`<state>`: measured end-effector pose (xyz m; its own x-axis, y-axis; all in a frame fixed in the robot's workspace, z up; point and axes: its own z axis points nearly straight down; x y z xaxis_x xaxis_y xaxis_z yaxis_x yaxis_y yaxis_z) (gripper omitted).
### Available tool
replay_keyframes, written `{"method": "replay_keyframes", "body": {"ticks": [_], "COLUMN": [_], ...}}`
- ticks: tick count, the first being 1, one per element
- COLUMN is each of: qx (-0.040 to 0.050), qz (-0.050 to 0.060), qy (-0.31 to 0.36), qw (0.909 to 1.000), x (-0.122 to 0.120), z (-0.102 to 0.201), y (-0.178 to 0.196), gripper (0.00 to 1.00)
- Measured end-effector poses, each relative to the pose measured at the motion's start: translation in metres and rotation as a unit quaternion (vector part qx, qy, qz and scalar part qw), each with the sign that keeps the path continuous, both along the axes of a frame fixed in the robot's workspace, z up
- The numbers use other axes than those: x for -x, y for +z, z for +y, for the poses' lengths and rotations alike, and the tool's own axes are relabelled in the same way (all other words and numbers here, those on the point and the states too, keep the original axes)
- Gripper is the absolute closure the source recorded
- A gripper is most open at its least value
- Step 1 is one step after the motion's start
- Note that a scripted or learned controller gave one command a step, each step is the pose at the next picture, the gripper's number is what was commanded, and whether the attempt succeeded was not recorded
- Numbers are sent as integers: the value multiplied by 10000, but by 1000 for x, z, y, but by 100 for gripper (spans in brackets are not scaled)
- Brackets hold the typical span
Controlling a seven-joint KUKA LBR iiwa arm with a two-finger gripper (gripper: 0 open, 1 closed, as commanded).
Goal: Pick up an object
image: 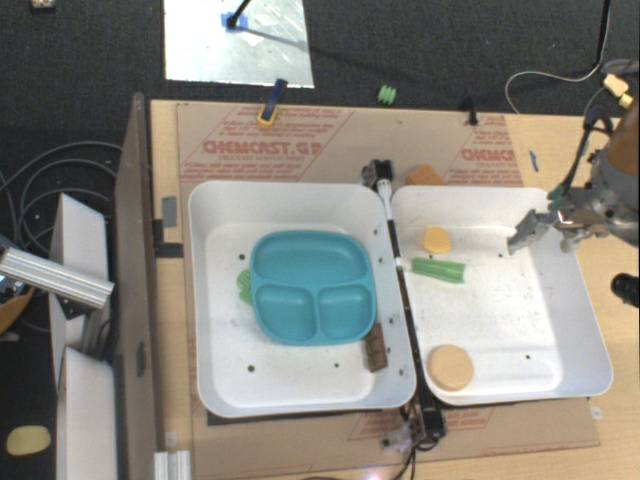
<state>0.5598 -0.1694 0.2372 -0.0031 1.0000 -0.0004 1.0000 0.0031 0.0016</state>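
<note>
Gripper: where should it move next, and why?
Probably left and down toward the green piece. The gripper sits over the right bin's far right side, grasping nothing, and the green piece lies apart from the yellow piece.

**Loose objects across the two bins**

In the right bin, a small orange-yellow piece [437,240] lies near the far left side, with a green pod-shaped item [438,269] just below it, lying flat and slightly slanted. A round tan disc [451,367] rests in the near left corner. In the left bin, a turquoise divided plate [312,286] sits flat at the centre, a brown bar [375,350] against its near right corner.
</note>
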Motion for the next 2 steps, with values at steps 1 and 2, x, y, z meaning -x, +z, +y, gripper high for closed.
{"method": "replay_keyframes", "body": {"ticks": [1,2], "qx": [-17,-7], "qz": [16,11], "qy": [42,-22], "qw": [10000,10000], "x": [-23,-1], "z": [91,80], "y": [-74,-156], "gripper": [0,0]}}
